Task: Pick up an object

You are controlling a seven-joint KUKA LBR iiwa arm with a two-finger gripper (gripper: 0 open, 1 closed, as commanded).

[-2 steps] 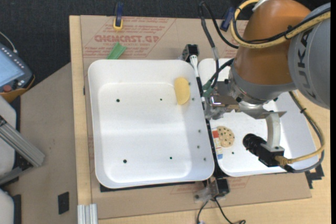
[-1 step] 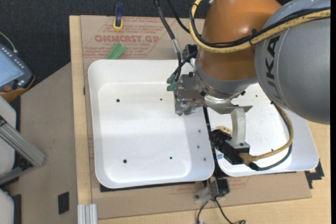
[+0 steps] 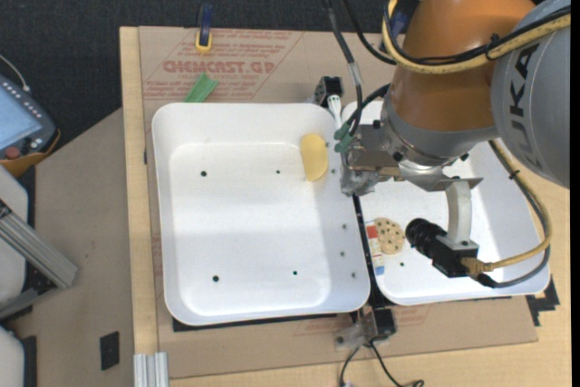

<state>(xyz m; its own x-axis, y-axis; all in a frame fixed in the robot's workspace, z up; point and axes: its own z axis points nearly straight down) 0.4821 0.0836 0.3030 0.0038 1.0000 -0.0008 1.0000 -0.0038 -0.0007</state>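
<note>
A yellow object (image 3: 314,158) is seen lying in the left bin (image 3: 181,222), against its far right wall, not yet lifted. The gripper (image 3: 355,184) is placed just right of it, over the seam between the bins. Whether the hand is wide or narrow cannot be told. A round spotted piece (image 3: 389,236) is seen in the right bin (image 3: 507,204). The pick is judged still to be made.

Green clip (image 3: 201,88) and blue clamp (image 3: 205,28) on brown board (image 3: 145,195) behind bins.
</note>
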